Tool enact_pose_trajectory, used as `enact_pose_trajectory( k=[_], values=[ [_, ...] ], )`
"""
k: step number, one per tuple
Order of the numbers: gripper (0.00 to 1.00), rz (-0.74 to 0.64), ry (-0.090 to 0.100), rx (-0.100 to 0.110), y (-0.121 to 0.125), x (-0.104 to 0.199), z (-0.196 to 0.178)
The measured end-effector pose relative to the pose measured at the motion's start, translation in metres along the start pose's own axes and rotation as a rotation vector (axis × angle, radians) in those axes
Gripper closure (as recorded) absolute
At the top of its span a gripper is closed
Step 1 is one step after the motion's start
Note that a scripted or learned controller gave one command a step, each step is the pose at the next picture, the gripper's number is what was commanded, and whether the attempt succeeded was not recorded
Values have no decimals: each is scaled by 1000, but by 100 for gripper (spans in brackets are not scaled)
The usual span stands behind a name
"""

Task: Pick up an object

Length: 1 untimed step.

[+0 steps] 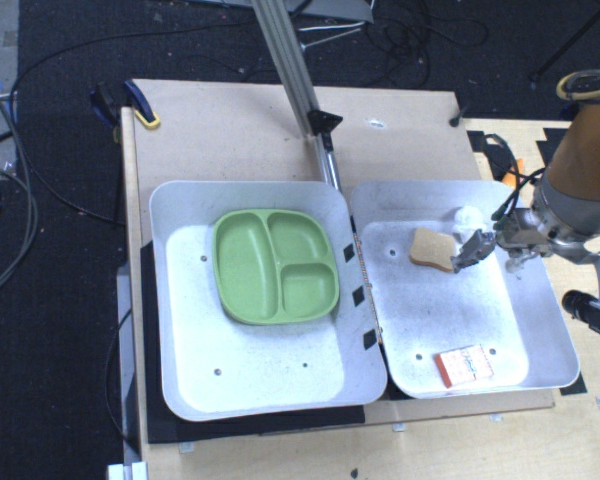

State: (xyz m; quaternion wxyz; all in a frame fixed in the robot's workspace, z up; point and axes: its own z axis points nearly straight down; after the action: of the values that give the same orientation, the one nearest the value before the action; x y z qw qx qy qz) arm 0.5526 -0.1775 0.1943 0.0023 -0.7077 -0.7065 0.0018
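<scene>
On the bench [230, 118], the right bin [540, 363] holds a tan sponge [432, 249] just beside the hand [467, 253], whose opening I cannot tell, so nothing looks lifted yet.

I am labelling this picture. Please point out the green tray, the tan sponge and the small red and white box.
green tray [276, 265], camera view, the divider ridge.
tan sponge [431, 249], camera view, the top face.
red and white box [464, 366], camera view, the top face.

Tan bread slice [432, 249], lying flat, right bin [540, 298]
</scene>
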Motion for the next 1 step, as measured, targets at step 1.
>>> enact_pose_trajectory(
  k=[1],
  values=[
    [0,0,0,-1,-1,-8,47]
  ],
)
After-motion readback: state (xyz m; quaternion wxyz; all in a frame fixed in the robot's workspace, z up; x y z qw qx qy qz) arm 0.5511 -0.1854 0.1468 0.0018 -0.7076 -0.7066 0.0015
